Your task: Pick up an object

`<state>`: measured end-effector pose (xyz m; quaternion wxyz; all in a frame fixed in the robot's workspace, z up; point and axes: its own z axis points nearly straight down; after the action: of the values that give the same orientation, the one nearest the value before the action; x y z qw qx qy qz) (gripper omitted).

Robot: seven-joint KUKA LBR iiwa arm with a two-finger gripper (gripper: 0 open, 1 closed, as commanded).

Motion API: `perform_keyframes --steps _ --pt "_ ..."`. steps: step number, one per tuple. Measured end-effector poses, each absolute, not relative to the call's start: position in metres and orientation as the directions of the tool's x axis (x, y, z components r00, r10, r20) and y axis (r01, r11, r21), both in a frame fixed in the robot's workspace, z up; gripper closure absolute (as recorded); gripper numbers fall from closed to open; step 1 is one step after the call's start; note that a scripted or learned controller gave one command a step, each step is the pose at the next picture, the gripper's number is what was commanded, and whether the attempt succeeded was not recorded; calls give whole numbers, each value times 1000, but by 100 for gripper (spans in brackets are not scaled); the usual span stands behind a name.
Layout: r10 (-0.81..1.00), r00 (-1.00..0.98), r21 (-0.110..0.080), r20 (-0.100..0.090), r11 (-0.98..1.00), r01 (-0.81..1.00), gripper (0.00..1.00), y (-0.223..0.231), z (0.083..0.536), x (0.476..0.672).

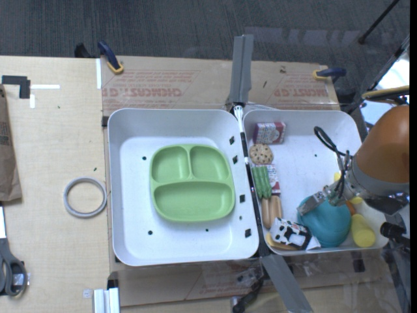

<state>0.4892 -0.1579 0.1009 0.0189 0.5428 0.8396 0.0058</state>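
The gripper (324, 197) is pressing at the teal object (328, 222) — finger state impossible to tell — crowded against the yellow toy (363, 232), risking a slipping, glancing grasp

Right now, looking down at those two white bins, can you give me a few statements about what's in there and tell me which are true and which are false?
1. A green divided plate lies in the left bin. True.
2. The cookie sits on the green divided plate. False: it lies in the right bin, near its left wall.
3. The gripper is over the right bin, beside the teal object. True.
4. A grey ring lies inside the left bin. False: it rests on the bench, left of that bin.
5. A yellow object lies in the right bin, next to the teal object. True.
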Motion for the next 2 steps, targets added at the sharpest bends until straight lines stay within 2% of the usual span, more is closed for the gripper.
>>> perform_keyframes --steps 1,2 --pt "782 -623 1 -1 623 782 0 -122 92 514" --pt "979 -205 -1 -1 205 979 0 -107 91 580"
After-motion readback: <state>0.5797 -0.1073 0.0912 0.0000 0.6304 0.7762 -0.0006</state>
